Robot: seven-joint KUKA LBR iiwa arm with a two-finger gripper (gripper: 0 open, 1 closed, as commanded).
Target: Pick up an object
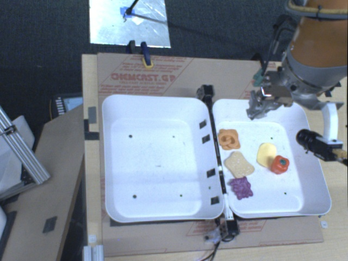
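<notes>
Two shallow white bins were seen side by side on a brown cardboard sheet (163, 72) printed with red lettering, which lay on a pale wooden bench (60, 145). The right bin (312, 200) served as the landmark. Inside it, near its left wall, an orange pretzel-like toy (229, 139) was placed; just below that lay a beige slice of toy bread (239, 164), and below the bread, touching or nearly touching it, a purple bunch of toy grapes (241, 187). Toward the bin's right half a yellow piece (265, 154) was found with a red tomato-like toy (279, 165) against its lower right edge.

The gripper (260, 109) was positioned over the upper rim of the right bin, above and apart from all the toys. No object was seen between its fingers; whether they were spread or closed could not be told.

The left bin (114, 200) adjoined the right bin along a black hinged divider (213, 145). Beyond the cardboard, dark carpet (43, 26) was seen, with a shiny metal plate (129, 15) on it, and aluminium framing (22, 151) stood far to the left of the bins.
</notes>
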